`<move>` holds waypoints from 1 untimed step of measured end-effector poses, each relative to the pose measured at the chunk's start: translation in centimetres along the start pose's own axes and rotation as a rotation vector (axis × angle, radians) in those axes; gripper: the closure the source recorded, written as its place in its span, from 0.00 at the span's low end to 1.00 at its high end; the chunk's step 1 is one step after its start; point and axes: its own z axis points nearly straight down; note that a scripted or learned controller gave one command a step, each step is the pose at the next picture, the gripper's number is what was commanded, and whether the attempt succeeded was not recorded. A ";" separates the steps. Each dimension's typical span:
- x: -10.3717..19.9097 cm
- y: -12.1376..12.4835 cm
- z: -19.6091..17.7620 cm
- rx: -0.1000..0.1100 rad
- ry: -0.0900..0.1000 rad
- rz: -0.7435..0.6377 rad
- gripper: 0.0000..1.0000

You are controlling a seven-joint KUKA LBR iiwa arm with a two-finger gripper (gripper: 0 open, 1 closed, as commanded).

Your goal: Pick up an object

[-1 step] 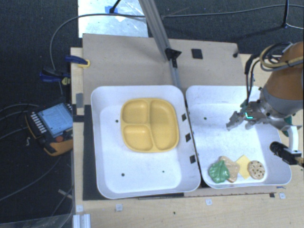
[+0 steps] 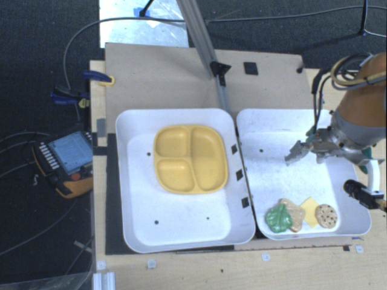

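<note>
Grey arm [image 2: 357, 125], orange band, black cables

Arm [image 2: 361, 110] reaches leftward, gripper [image 2: 296, 152] angled down.

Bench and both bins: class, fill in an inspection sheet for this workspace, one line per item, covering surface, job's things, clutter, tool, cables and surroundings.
Surface: tan bench bearing a left white bin and a right white bin side by side.
Job's things: green leaf, tan toast piece, yellow cheese slice and round cookie, clustered at the right bin's near edge.
Clutter: yellow divided plate in the left bin.
Tool: tool above the right bin's middle, apart from the food pieces; nothing seen between its fingers.
Cables: black cables loop by the arm; grey cable on the floor at left.
Surroundings: dark floor, blue-screened handheld unit at left.
</note>
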 end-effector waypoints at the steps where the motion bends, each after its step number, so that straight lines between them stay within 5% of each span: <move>1: -0.4 -0.4 6.1 0.004 0.000 0.003 0.00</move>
